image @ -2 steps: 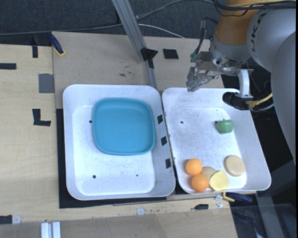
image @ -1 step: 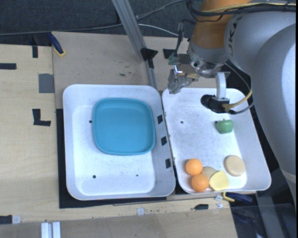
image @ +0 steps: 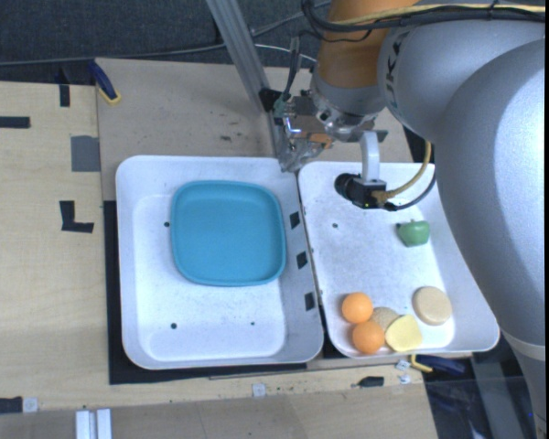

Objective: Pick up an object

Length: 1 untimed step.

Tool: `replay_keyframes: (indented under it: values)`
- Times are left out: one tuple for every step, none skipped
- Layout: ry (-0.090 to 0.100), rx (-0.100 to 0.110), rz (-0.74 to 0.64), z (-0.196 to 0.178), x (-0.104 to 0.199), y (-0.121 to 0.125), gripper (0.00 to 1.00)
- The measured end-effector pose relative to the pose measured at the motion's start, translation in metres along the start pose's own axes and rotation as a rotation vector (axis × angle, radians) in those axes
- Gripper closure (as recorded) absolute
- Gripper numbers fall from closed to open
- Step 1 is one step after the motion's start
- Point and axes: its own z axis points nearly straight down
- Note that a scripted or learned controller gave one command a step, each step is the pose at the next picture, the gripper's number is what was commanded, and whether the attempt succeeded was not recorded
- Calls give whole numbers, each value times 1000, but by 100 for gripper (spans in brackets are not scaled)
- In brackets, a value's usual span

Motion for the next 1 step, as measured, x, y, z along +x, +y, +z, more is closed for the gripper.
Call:
replay_keyframes:
  values:
    - [0,0,1,-3,48,10,100]
